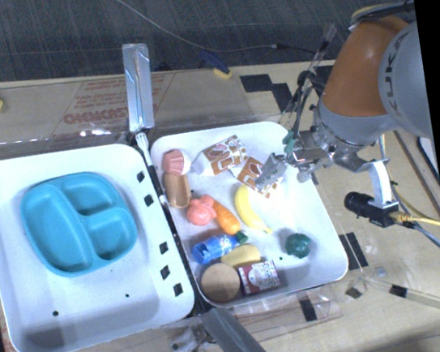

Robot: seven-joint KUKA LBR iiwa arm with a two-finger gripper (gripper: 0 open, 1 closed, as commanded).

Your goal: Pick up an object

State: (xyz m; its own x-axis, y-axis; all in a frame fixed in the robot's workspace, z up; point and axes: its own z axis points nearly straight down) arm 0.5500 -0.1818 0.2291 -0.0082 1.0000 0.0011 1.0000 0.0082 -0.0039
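- The pincer point(273, 173) hangs over the upper right part of the right bin point(319, 222), reaching in from the bin's right rim; whether it is open or closed I cannot tell.
- It sits right at a brown-and-white snack packet point(251, 172); contact is unclear.
- A second, similar packet point(223, 155) lies just left of the first one.
- A yellow banana point(247, 209) lies just below the first packet, tilted.
- To the left of the banana lie an orange carrot point(226, 218) and a pink lump point(200, 210).
- Above the pink lump, near the bin's left wall, lies a hot dog bun point(176, 189).
- Along the bin's lower edge are a blue item point(212, 248), a round brown item point(219, 282), a small can point(259, 276) and a dark green ball point(297, 244).
- The left bin point(28, 314) holds a blue divided tray point(79, 221).
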